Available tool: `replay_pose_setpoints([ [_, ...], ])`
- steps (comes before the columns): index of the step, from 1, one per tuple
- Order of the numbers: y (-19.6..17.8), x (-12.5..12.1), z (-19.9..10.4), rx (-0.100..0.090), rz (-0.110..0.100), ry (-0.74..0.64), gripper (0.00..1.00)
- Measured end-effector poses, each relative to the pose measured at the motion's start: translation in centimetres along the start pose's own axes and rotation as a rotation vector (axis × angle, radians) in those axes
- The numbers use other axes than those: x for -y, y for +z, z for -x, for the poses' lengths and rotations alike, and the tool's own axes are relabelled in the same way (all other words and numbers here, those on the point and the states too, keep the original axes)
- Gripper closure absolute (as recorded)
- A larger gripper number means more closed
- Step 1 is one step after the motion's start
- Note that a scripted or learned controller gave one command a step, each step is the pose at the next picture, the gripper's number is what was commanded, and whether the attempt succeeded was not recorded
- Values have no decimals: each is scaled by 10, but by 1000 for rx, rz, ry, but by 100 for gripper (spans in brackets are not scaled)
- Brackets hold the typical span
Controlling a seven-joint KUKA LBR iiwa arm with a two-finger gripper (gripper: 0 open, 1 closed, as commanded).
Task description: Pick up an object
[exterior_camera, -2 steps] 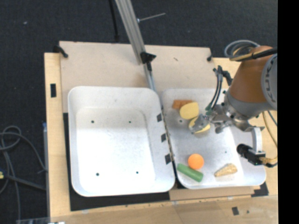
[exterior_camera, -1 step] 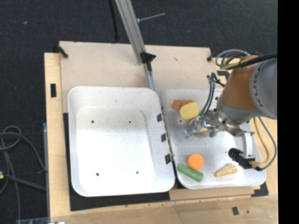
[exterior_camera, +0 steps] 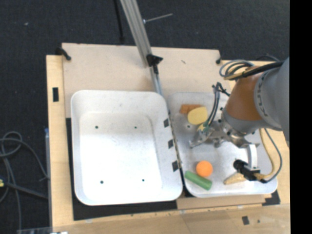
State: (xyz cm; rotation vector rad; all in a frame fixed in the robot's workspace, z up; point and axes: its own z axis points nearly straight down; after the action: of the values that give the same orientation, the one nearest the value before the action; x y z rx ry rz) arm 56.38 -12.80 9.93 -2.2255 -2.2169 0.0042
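Note:
The right bin (exterior_camera: 263, 186) holds several small objects. A yellow round piece (exterior_camera: 197, 115) lies at its far left, partly over an orange block (exterior_camera: 187, 108). An orange ball (exterior_camera: 204, 168) and a green cylinder (exterior_camera: 198, 180) sit near the front left corner. A tan wedge (exterior_camera: 233, 179) lies at the front. My gripper (exterior_camera: 204, 136) is low over the middle of this bin, just in front of the yellow piece and behind the ball. I see nothing held in it. The grey arm with its orange band (exterior_camera: 243, 104) covers the bin's right part.
The left bin (exterior_camera: 78, 130) stands beside the right one, their walls touching in the middle. A slanted metal rail (exterior_camera: 139, 28) rises from behind the bins. Black cables and a white bracket (exterior_camera: 251, 157) hang off the wrist over the right bin's front.

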Motion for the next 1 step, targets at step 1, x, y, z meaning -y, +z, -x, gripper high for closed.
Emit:
replay_pose_setpoints([
  [1,-13,-2,1,-1,7,7,100],
])
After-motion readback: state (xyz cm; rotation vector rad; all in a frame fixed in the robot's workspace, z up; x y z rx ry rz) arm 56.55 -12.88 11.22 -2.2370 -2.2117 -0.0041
